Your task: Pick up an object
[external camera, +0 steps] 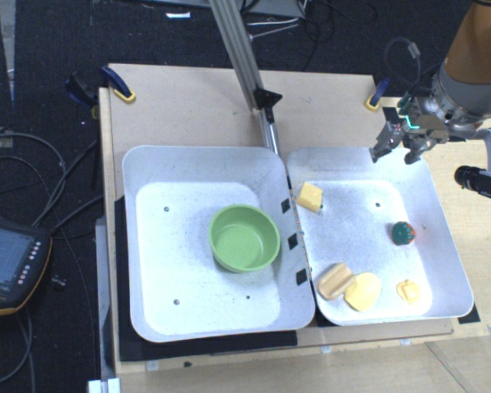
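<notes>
Starting at the left of the frame, the left bin [147, 219] has just a green bowl [245, 237] sitting upright near its right side, about mid-height in the picture.

Moving right, the right bin [430, 195] is where the small stuff is. There's a yellow block [310, 197] up near its left wall, a tan bread-looking piece [334, 280] and a round yellow piece [362, 291] touching each other near the bottom edge, a small yellow bit [407, 290] just right of those, and a little green and red ball [403, 233] on its own toward the right side.

The gripper [398, 147] hangs over the top rim of the right bin, upper right of the frame. Its fingers look spread a bit with nothing between them.

From where I'm driving, the closest pick looks like the ball. It lies straight down the frame from the fingertips, well apart from them, with bare floor around it. It's round, so there's no long axis to line up on. I'd guess the move is to come down-frame and drop, and my worry is it rolling off the fingers.
</notes>
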Robot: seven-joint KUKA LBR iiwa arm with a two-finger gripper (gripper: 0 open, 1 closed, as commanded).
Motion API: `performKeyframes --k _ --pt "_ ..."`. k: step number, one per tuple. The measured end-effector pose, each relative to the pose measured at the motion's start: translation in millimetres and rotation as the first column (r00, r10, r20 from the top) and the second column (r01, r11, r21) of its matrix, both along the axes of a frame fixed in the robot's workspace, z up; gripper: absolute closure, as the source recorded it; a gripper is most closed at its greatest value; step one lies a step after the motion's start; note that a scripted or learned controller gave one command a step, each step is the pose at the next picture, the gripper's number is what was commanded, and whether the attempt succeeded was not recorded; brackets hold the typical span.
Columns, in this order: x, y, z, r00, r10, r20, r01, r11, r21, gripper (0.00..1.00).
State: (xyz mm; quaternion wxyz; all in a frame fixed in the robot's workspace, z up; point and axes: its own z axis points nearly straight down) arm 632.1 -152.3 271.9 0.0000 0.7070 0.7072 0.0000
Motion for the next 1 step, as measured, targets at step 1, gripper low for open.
performKeyframes --k 1 --pt "0.0 0.0 0.0 1.0 0.0 0.0 0.0 1.0 0.0 0.0"
